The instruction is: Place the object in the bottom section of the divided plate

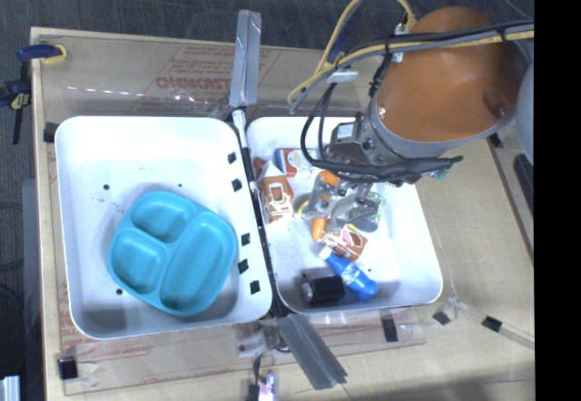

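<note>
Bench-top white bins (82,209) sit abreast; my pincer (338,201), grip state unreadable, hovers over three-o'clock clutter, and the nine-o'clock turquoise divided plastic plate (174,250) awaits an object.

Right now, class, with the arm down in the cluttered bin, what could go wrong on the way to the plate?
1. The gripper sits among crowded items, so it may grab two or none.
2. The divider between bins could catch a low carry.
3. The blue divided plate lies turned, so the bottom section could be mistaken.
</note>
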